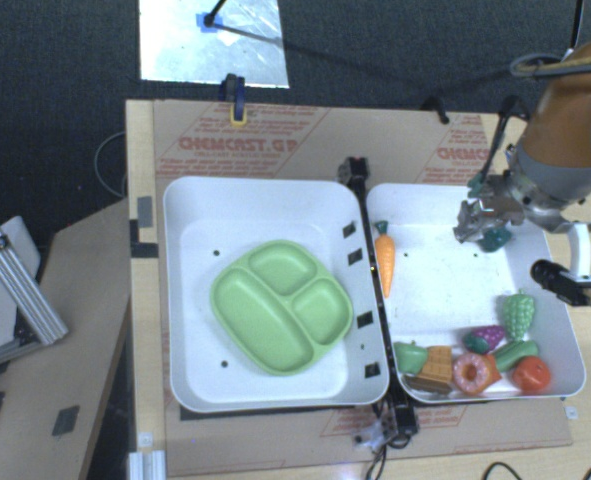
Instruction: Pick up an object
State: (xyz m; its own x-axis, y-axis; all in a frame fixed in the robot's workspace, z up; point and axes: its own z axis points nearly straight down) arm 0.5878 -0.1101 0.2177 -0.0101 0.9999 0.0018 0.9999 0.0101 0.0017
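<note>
Crowded along the right bin's near edge: tomato, donut, bread slice, purple toy, green corn. Farther back, against the divider, a carrot. Left bin with green divided plate. At the far right, gripper clamped on a small teal object, raised over the bin.

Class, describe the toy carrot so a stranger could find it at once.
Start at the right white bin. Look along its left wall, near the divider between bins. The toy carrot lies there alone, orange with a green top, apart from the toy food heaped along the bin's near edge.
</note>
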